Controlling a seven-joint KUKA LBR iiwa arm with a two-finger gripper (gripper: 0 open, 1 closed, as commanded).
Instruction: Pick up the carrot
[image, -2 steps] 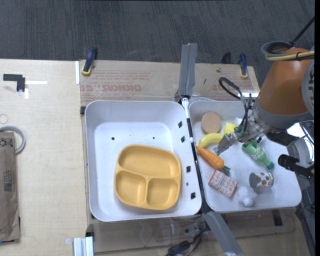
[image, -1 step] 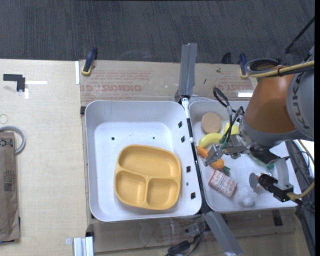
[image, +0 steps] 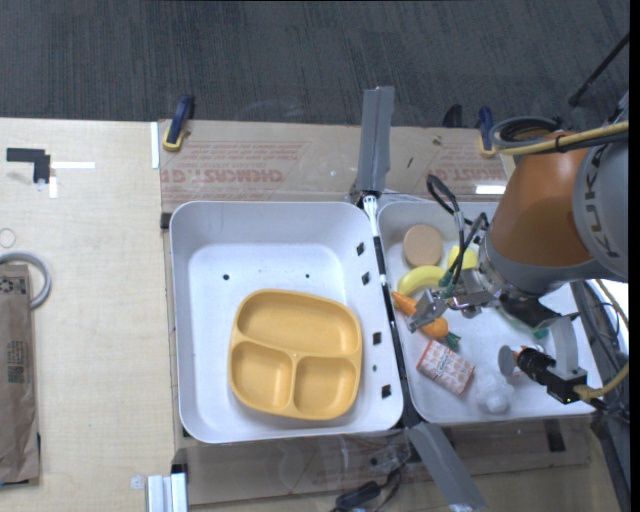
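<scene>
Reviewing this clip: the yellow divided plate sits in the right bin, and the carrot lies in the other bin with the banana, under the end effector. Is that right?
Not quite. The camera view shows the yellow divided plate in the left bin, not the right one. The rest holds: the carrot lies in the other bin with the banana, under the end effector.

One fixed camera looks down slantwise on both bins (image: 180, 300) from above.
</scene>
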